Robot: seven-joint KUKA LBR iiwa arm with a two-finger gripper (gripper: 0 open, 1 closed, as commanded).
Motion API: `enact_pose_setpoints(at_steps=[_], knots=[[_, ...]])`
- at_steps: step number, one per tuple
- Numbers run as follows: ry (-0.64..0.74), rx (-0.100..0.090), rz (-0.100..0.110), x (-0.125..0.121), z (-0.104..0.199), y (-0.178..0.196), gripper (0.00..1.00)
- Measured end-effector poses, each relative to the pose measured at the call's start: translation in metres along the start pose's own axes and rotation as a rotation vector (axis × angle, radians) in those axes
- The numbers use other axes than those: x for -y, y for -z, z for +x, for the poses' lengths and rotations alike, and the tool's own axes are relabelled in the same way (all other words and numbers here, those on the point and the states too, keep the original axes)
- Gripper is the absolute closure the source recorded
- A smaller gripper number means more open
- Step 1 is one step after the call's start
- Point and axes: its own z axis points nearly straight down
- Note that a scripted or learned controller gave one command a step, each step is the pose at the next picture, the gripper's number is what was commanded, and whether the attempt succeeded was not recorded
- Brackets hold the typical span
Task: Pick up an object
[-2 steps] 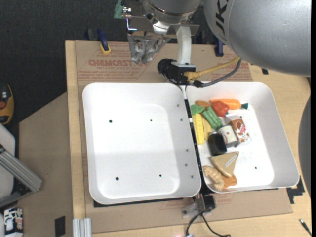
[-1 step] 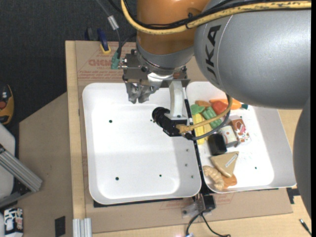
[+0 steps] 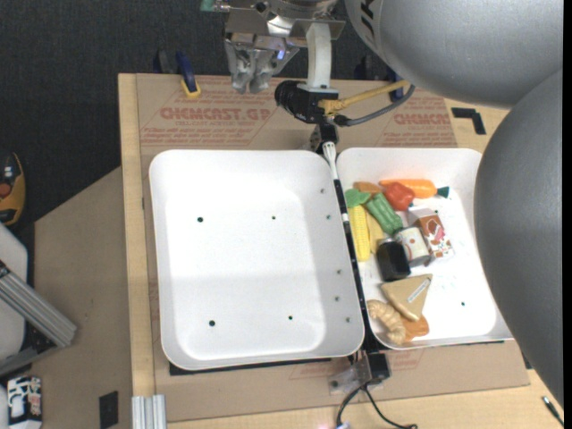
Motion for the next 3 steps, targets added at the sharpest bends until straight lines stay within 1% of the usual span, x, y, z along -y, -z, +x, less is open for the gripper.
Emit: enact_pose_setpoints(at_steps=[1, 2, 3], knots=[[0.002, 0.001, 0.005, -0.021, 0.001, 0.043, 1.0], [0.003, 0.0, 0.005, -0.021, 0.001, 0.075, 1.0], [0.0, 0.008, 0.032, 0.01, 0.0, -0.09, 1.0]])
